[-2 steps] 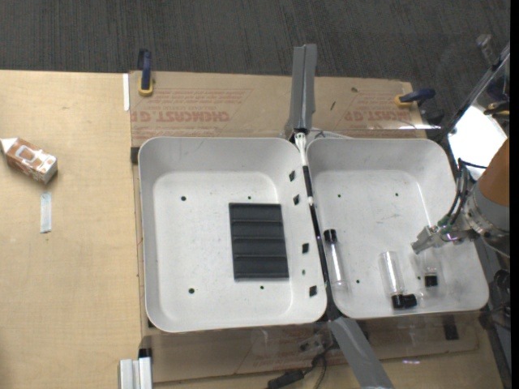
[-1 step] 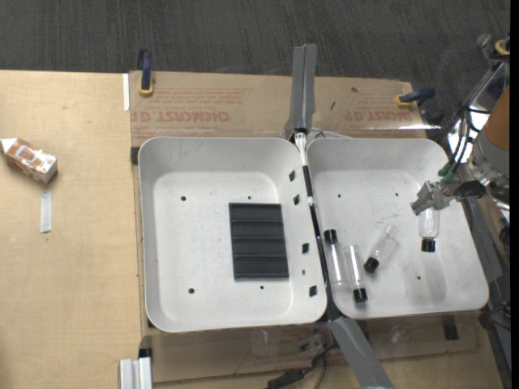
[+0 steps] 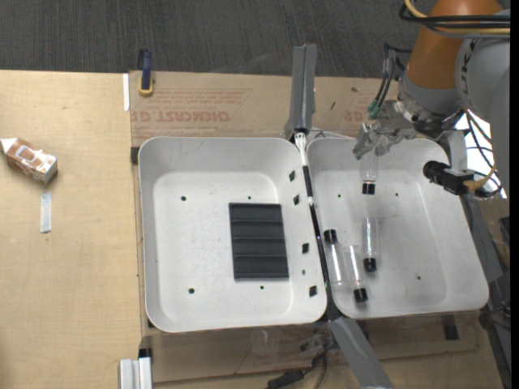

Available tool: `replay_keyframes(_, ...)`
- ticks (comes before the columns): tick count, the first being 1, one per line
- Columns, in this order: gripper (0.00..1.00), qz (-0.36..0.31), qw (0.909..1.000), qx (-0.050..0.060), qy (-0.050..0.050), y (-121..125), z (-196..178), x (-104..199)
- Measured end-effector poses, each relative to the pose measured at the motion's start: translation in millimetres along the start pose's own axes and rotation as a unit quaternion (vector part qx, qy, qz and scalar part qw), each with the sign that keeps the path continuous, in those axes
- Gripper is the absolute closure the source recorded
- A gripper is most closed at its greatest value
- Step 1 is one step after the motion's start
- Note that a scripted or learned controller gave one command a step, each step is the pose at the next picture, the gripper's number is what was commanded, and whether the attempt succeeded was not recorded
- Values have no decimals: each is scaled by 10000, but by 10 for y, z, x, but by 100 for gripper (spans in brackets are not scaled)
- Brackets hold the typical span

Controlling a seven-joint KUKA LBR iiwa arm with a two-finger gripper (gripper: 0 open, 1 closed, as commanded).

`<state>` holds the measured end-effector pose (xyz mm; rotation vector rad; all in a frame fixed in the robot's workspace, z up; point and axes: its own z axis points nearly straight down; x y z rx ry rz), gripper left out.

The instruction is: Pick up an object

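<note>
Tube (image 3: 369, 173) with a black cap hangs upright from the closed gripper (image 3: 374, 146), pinched at its top over the right bin (image 3: 454, 298) near the back wall. Clear, slick plastic held so high could slip or swing free. Two more tubes (image 3: 357, 266) lie below; open floor lies right.

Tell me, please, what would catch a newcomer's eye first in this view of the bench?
Most striking is the grey arm with its orange band at upper right, its gripper over the back of the right bin with a clear tube hanging between its fingers. Two more clear tubes lie near that bin's front, and a black ridged block sits in the middle of the left bin.
</note>
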<state>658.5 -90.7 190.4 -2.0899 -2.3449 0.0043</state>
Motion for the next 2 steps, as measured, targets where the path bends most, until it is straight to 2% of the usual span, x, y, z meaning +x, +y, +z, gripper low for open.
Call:
replay_keyframes(1,100,204,9998,-9,-2,60,-385,496)
replay_keyframes(2,100,252,9997,1,-3,112,-375,960)
